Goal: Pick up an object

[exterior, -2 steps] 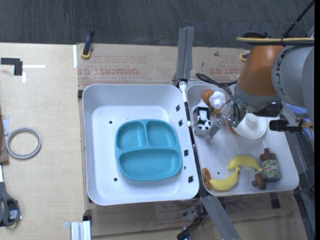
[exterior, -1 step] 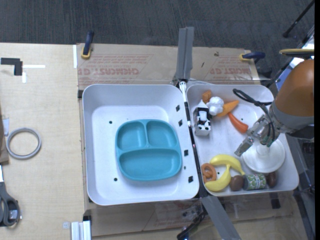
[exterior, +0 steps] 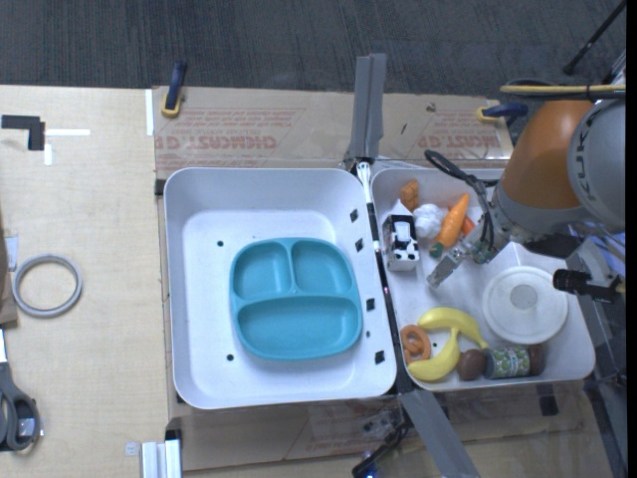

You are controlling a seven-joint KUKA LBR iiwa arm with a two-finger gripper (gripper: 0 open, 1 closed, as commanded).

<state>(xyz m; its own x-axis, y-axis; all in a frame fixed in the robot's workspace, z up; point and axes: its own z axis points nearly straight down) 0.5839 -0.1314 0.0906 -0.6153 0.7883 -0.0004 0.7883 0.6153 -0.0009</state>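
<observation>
The right bin (exterior: 577, 366) holds several small items. At its back are a carrot (exterior: 454, 220), a white bulb (exterior: 428, 219), a black-and-white toy cow (exterior: 402, 243) and a small orange piece (exterior: 409, 193). A banana (exterior: 444, 341), a pretzel-like ring (exterior: 415, 344), a brown lump (exterior: 471, 364) and a green-labelled jar (exterior: 511, 361) lie along the front. My gripper (exterior: 447, 265) hangs low over the bin's middle, just below the carrot and right of the cow. Nothing shows in its grasp.
A white round lidded tub (exterior: 525, 300) sits right of the gripper. The left bin (exterior: 189, 267) carries a blue divided plate (exterior: 296, 298). The grey arm with its orange band (exterior: 542, 157) covers the right bin's back right corner. A tape ring (exterior: 45, 285) lies on the bench at left.
</observation>
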